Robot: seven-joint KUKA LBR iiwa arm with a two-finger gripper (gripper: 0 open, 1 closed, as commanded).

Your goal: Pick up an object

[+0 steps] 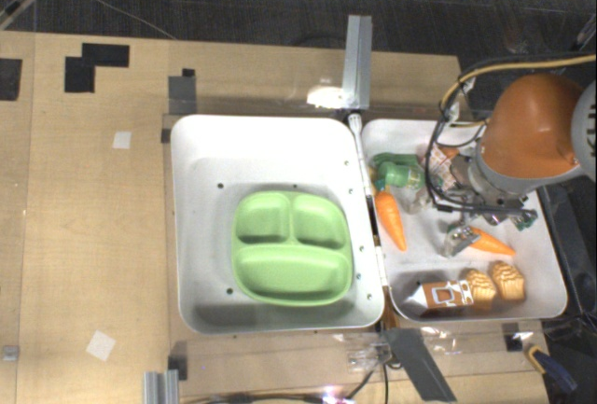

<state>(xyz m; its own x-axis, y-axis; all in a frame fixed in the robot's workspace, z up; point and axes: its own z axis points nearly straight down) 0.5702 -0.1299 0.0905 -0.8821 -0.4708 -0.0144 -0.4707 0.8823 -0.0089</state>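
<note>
While the arm (532,127) hangs over the right bin (550,290), your gripper (459,239) sits low in there, and honestly you can't tell how the jaws stand because the wrist blocks most of the view. Just beside the gripper tip on the right you've got a small carrot (492,244), a bigger carrot (391,219) off to its left, a green item (399,173) further up-left, and a brown packet (446,296) with two golden pastry-looking pieces (494,285) just below. The green divided tray (292,246) lies well away in the left bin (205,160).
</note>
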